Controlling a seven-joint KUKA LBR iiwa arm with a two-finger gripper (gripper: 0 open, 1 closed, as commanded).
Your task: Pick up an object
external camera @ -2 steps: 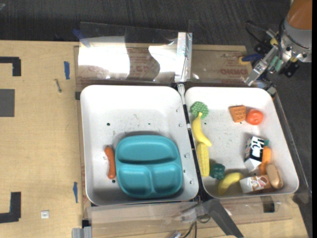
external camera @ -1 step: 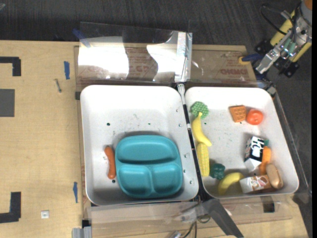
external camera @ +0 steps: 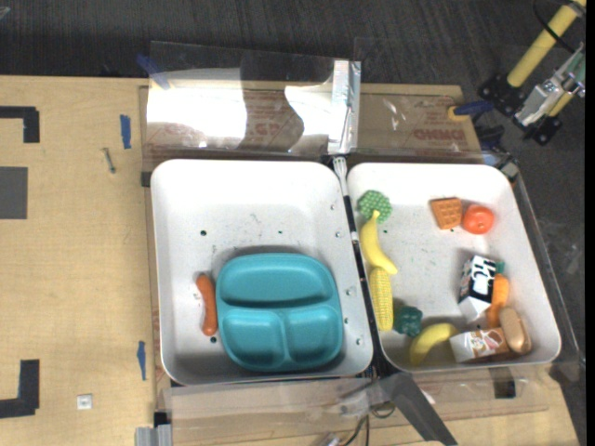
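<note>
Camera view puts me at the very start of the job: nothing is lifted, and every candidate lies on a bin floor. I cannot tell the state of the gripper from here, so I treat the approach as not yet begun.

The left white plastic bin (external camera: 177,189) holds a teal plastic divided tray (external camera: 279,309) with a small orange-red toy sausage (external camera: 209,303) just beside its left edge. The right white plastic bin (external camera: 418,179) holds the clutter. A yellow toy banana (external camera: 375,244) and a yellow toy corn cob (external camera: 381,297) run along its left wall, and a square orange toy waffle (external camera: 446,213) sits just beside a round red-orange toy tomato (external camera: 479,218). A black-and-white carton (external camera: 478,279) lies in a crowded heap at the near right corner.

My pick would be the toy banana (it has bare floor on its right side). Its long axis runs near to far in the view, leaning slightly, with the far end pointing at a green leafy toy (external camera: 375,203) and the near end meeting the toy corn cob. The next move, as I judge it, calls for bringing the gripper down over the banana's middle, closing across that axis. The wall close on its left is the risk, since it leaves little room on that side.
</note>
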